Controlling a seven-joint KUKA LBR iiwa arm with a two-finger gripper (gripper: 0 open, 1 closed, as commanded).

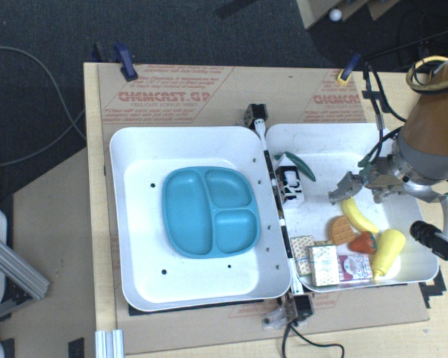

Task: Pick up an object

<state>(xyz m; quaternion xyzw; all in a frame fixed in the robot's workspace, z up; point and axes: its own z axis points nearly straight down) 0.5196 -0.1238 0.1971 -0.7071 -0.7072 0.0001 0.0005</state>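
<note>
Diagonally, banana (358, 217) upper-left to lower-right

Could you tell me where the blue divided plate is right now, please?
The blue divided plate lies in the middle of the left bin, apart from the toy food in the right bin.

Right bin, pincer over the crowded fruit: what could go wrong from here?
1. The banana, orange round piece, red piece and yellow pear-like fruit lie bunched together, so the pincer may nudge neighbours or grab two.
2. The banana's curved, smooth shape could slip out.
</note>
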